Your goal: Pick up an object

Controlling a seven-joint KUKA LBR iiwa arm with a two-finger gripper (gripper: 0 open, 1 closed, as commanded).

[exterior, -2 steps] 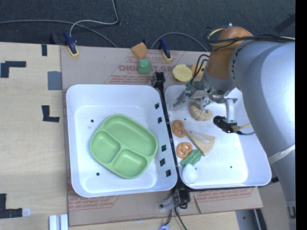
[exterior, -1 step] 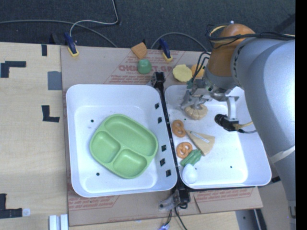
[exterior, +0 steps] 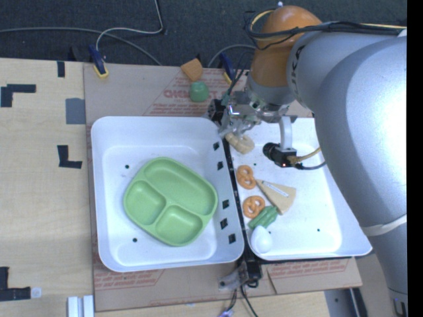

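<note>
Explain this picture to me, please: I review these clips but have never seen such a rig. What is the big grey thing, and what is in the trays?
The big grey shape with the orange band is a robot arm, reaching in from the right. One fixed camera looks down at a slant on a bench. At the arm's end is its two-finger gripper, low over the far left corner of the right-hand white bin, just above a pale beige toy piece. I cannot tell whether anything is held.

That bin also holds two orange pretzel-shaped toys, a tan wedge-shaped toy and a green and white toy vegetable. The left-hand white bin holds a green plastic divided plate. Behind the bins lie a tan block and a green cylinder.
</note>
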